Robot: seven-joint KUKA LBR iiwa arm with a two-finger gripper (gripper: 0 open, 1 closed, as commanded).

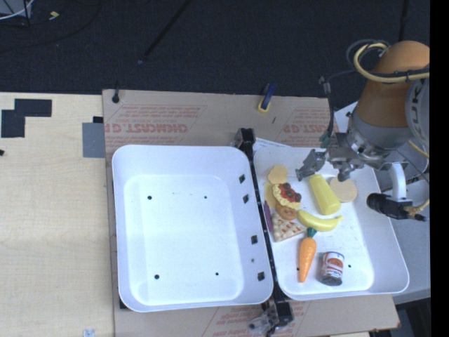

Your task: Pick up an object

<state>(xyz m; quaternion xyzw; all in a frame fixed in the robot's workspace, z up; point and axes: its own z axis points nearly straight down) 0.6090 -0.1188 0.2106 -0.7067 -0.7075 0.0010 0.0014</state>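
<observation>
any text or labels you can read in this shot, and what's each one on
Red print on the cardboard, upper left: upside down and mirrored, it looks like "CHICKOPEE"; not certain.
Red print on the cardboard, upper right near: too faint to read.
Red print along the cardboard's near edge: too blurred to read.
Can label: red and white, too small to read.

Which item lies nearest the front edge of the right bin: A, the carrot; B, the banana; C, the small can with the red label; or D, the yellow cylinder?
C: the small can sits lowest in the right bin, just below and right of the carrot, with the banana and yellow cylinder farther back.
</observation>
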